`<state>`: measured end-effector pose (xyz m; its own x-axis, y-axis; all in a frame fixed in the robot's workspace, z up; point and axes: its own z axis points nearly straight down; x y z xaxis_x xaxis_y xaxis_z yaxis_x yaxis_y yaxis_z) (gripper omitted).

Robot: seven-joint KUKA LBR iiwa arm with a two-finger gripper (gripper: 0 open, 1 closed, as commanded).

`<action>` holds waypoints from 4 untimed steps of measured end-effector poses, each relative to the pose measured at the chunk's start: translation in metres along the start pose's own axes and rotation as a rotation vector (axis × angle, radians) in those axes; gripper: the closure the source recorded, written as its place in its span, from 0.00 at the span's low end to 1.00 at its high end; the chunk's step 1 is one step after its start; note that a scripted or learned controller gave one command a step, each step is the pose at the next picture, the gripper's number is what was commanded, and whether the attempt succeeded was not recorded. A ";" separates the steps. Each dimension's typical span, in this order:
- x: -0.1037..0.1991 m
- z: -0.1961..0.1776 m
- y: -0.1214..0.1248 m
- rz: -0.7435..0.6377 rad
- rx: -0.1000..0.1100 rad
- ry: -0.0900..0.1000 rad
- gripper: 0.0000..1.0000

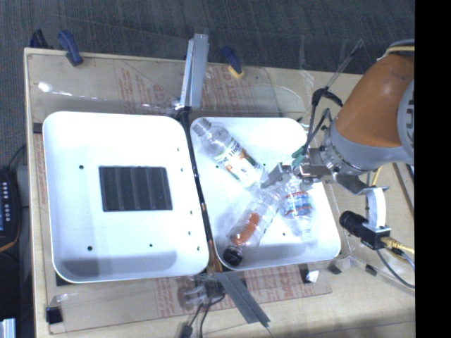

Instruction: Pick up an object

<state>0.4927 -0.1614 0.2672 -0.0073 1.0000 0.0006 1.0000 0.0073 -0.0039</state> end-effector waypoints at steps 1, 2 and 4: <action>-0.016 -0.013 -0.002 -0.051 -0.003 -0.001 0.00; -0.017 -0.023 -0.001 -0.055 -0.003 -0.003 1.00; 0.011 0.083 -0.004 -0.107 0.001 0.000 0.00</action>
<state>0.4882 -0.1501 0.1841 -0.1136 0.9935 0.0011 0.9935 0.1136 -0.0050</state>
